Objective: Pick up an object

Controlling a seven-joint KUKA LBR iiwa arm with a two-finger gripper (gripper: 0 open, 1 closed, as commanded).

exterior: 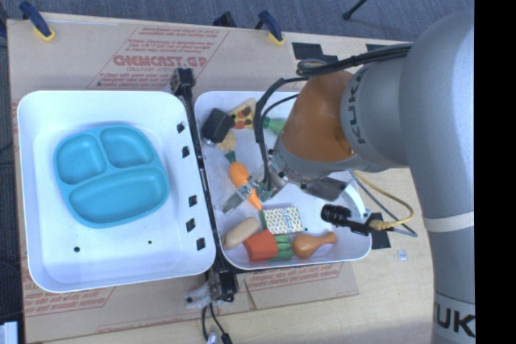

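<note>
My gripper (pixel 251 194) is low in the right bin (pixel 355 248), over its middle, under the big grey and orange wrist. It sits right at an orange toy carrot (pixel 239 174), whose lower end meets the grey gripper tip. The wrist hides much of the bin's right half. Just below the gripper lie a checkered cracker (pixel 281 218), a tan potato-like piece (pixel 240 233), a red block (pixel 261 246) and a brown drumstick (pixel 311 243).
A black piece (pixel 216 125), a yellow toy (pixel 243 117) and a green item (pixel 276 125) lie at the right bin's far end. The left bin (pixel 40 238) holds a blue divided plate (pixel 112 173). Black clips (pixel 187 133) line the shared wall.
</note>
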